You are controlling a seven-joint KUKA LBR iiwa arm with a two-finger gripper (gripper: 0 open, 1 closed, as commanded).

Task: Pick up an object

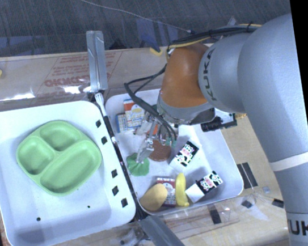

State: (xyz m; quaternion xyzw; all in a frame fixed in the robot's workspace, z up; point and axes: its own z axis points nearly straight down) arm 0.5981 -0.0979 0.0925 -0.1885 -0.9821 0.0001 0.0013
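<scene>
My gripper (149, 139) hangs low over the middle of the right bin (223, 155), under the arm's orange band. Directly beneath it lie a brown round object (159, 152) and a green leafy toy (137, 166). Whether it touches either one is hidden by the wrist. A cow-patterned carton (184, 154) lies just to its right, and a second one (208, 184) sits near the front right corner. A yellow banana (180, 189) and a tan rounded food piece (154, 197) rest at the bin's front. Small printed boxes (131, 116) stand at the back left.
The left bin (9, 187) holds a green divided plate (59, 156). A ridge with black clips (113, 165) separates the two bins. The arm's large grey body covers the right side of the bench. A metal bracket (97, 59) stands behind the bins.
</scene>
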